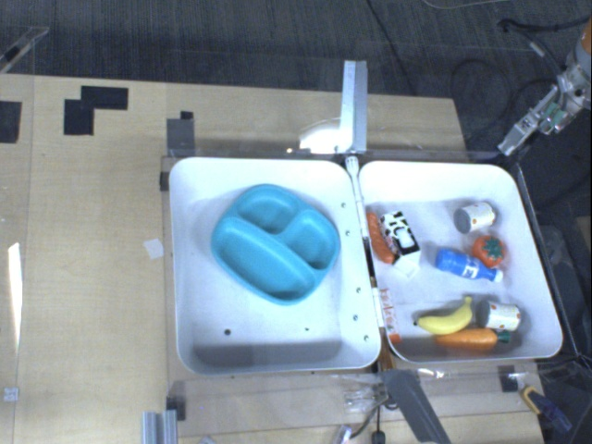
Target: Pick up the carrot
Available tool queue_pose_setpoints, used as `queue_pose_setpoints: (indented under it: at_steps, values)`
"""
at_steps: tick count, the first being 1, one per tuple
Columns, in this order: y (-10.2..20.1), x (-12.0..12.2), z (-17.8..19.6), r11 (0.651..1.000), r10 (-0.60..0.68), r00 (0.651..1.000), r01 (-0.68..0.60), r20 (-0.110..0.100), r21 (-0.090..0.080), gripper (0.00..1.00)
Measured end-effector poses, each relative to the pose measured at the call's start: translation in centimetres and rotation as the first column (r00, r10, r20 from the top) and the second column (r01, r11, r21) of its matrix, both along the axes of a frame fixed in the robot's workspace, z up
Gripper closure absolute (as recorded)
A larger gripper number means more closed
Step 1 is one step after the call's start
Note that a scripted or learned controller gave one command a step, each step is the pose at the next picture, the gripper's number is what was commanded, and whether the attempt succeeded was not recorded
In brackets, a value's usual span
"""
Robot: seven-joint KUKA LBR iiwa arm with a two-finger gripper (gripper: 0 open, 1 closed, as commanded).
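Camera view, nearest first: the long orange carrot (467, 339) lies along the near wall of the right white bin (532, 239), touching a yellow banana (445, 319) just beyond it, with a small white can (502, 316) at its right end. Farther in sit a blue bottle (465, 265), a red tomato-like ball (488, 250) and a white cup (475, 215). A blue divided plastic plate (275, 240) fills the left white bin (194, 322). Far right, outside the bins, the gripper (515, 140) hangs over the dark floor; whether it is spread or closed, I cannot tell.

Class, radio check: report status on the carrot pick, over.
Gripper up at the far right, outside the bins, nothing seen held. Carrot lying at right bin's near edge. Banana and small can crowd against it.
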State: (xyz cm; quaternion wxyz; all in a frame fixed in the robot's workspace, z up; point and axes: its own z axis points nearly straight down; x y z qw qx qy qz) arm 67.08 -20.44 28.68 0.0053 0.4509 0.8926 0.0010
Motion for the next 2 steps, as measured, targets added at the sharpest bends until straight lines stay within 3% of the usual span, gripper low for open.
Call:
queue_pose_setpoints:
  at_steps: [1,2]
  values:
    - [5.2,-0.1,-1.8,0.882,-0.471,0.882,0.471,-0.005,0.004,1.0]
    - [10.9,-0.1,-3.9,0.582,-0.813,0.582,0.813,-0.008,0.005,1.0]
